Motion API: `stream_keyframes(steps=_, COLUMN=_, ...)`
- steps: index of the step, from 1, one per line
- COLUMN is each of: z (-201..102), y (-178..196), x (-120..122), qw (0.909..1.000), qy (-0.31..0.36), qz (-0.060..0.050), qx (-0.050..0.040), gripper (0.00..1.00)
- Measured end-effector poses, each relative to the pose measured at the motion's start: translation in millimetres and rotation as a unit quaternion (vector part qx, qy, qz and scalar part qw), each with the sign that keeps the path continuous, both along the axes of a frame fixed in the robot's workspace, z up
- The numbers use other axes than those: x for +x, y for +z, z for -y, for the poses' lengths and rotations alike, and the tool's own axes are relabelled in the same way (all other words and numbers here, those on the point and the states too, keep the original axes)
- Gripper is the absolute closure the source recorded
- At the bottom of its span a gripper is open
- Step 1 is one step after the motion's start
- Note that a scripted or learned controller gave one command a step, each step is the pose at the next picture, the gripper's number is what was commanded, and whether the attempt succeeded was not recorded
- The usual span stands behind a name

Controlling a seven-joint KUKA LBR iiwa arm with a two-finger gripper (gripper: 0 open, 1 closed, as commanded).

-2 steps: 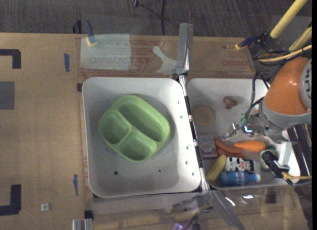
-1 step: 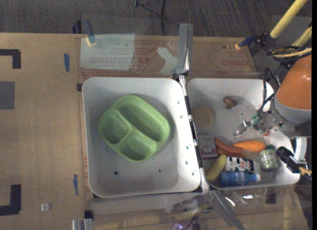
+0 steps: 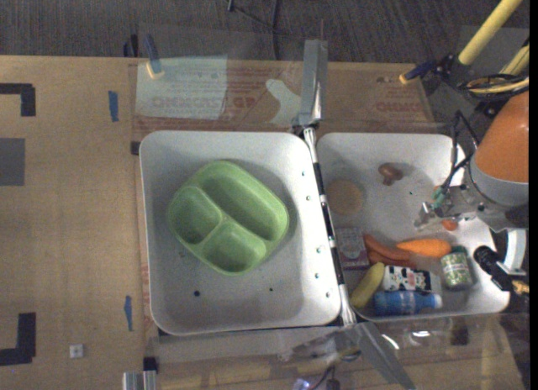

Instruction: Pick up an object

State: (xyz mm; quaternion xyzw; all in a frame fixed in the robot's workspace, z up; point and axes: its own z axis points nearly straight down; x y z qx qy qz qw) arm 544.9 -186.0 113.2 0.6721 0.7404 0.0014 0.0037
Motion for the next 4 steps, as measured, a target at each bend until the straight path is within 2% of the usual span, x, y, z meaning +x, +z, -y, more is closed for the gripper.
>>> stream_keyframes(steps=1, z=-29.4, y=107.6, x=98.6, qw=0.9923, qy=-0.123, qz=-0.002, qx=0.0011, gripper=1.0)
stream_keyframes(steps=2, z=-78.0, y=276.4, x=122.6, qw=0.992, qy=-0.126, qz=-0.002, qx=0.0012, gripper=1.0)
stream_keyframes(steps=3, z=-159.9, y=196.6, x=96.5, qw=0.9903, qy=-0.139, qz=-0.004, qx=0.0019, gripper=1.0)
stream_keyframes(steps=4, z=-171.9, y=323.1, x=122.0, qw=0.9842, qy=-0.177, qz=-0.002, qx=0.0017, gripper=1.0)
